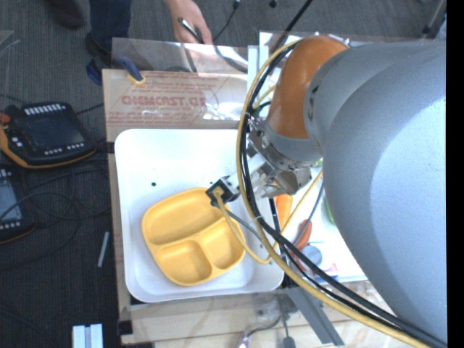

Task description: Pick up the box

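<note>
Camera view: the grey arm [384, 158] reaches in from the right and covers most of the right bin [341, 267]. The left bin [174, 151] holds a yellow divided tray [190, 236] at its near end. The gripper [279, 183] hangs over the left bin's right wall, just beside the tray; whether it is open or closed cannot be determined. The box cannot be located, so its position, heading and long axis cannot be stated. Small orange [284, 209] and blue [312, 254] items beside the arm are cut off and unidentifiable.
</note>
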You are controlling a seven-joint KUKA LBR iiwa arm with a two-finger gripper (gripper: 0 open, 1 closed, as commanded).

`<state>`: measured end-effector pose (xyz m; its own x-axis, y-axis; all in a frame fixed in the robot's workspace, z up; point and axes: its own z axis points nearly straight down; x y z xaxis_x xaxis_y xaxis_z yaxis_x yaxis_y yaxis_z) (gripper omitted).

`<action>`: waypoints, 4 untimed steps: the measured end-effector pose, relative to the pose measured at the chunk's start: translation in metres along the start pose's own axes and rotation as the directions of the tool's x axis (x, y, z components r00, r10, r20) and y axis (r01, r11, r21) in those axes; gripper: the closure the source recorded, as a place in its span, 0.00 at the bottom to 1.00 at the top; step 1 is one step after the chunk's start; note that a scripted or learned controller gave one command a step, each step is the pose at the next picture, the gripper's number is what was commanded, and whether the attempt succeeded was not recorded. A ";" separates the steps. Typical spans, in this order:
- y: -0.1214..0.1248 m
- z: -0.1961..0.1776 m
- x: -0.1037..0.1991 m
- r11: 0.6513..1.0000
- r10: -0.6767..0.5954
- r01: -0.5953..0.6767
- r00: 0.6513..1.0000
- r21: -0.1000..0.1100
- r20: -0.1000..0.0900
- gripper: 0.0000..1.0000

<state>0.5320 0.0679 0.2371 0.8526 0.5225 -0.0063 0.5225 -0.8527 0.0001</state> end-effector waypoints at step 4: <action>-0.161 0.021 0.055 0.999 -0.043 0.043 0.999 0.000 -0.002 1.00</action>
